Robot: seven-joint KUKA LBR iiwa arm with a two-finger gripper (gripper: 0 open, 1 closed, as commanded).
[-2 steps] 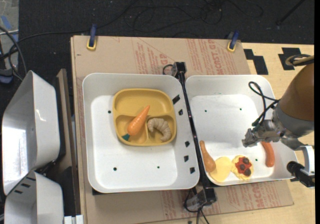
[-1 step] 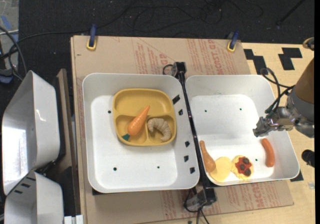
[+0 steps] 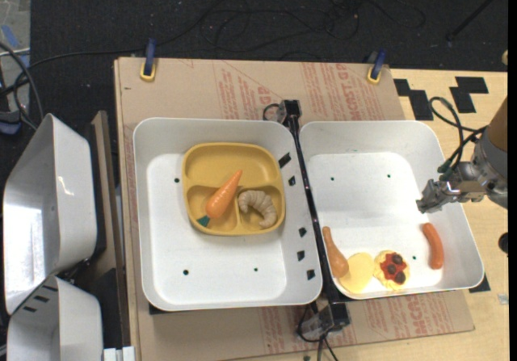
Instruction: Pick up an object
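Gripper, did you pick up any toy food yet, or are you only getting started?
Nothing looks picked up yet. The gripper hangs over the right bin, near its right wall, with nothing seen in it. Below it lie the sausage, the little pizza and the drumstick. Left to do: go down, grab one and lift it.
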